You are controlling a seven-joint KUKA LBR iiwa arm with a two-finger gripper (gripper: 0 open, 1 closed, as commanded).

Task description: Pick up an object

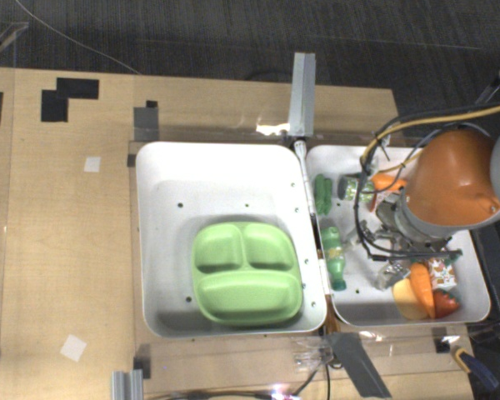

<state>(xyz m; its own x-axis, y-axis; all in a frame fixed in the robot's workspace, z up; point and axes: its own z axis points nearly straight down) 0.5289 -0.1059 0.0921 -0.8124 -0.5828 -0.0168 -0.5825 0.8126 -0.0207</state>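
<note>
The right bin (475, 311) holds several small items. An orange carrot-shaped toy (422, 287) lies at its front right, on a yellow piece (405, 300) and beside a red piece (447, 305). A green bottle-like toy (322, 194) and two smaller green pieces (332, 248) line the bin's left wall. My arm's orange band (450, 180) hangs over the bin's middle. The gripper (408, 252) points down beneath it, just behind the carrot, and is mostly hidden by the wrist and cables.
The left bin (162, 182) holds a green divided plate (246, 272) at its front. A small patterned box (441, 272) lies by the carrot. An orange piece (386, 182) and a green can (353, 188) sit at the right bin's back. A grey post (302, 94) stands behind the bins.
</note>
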